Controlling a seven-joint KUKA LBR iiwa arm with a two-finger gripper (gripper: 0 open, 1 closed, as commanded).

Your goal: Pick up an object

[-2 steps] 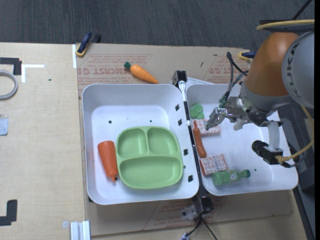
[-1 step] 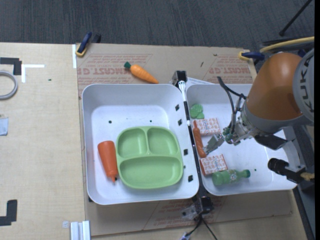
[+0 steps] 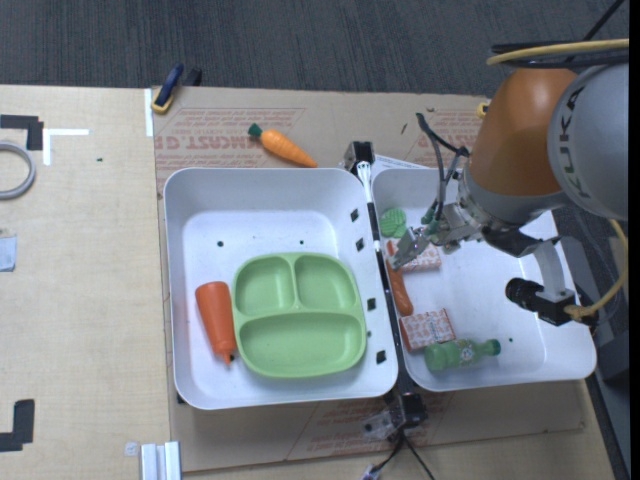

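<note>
Two shallow white bins sit side by side on the bench. The left bin [image 3: 180, 268] holds a green divided plate [image 3: 298, 314] at centre, with an orange carrot-like piece [image 3: 214, 318] lying just beside the plate's left edge. The right bin [image 3: 520, 363] holds several items along its left side: a green round item [image 3: 392, 221] at the far left, a small red-and-white packet [image 3: 422, 260] beneath the gripper, an orange stick-shaped piece [image 3: 400, 293] against the left wall, a red patterned box [image 3: 427, 326], and a green bottle [image 3: 458, 353] lying on its side at the near edge. The arm reaches in from the right; the gripper [image 3: 412, 248] is low over the packet at the bin's left side. Finger spacing cannot be told. A toy carrot [image 3: 284, 146] lies on the bench beyond the left bin.
</note>
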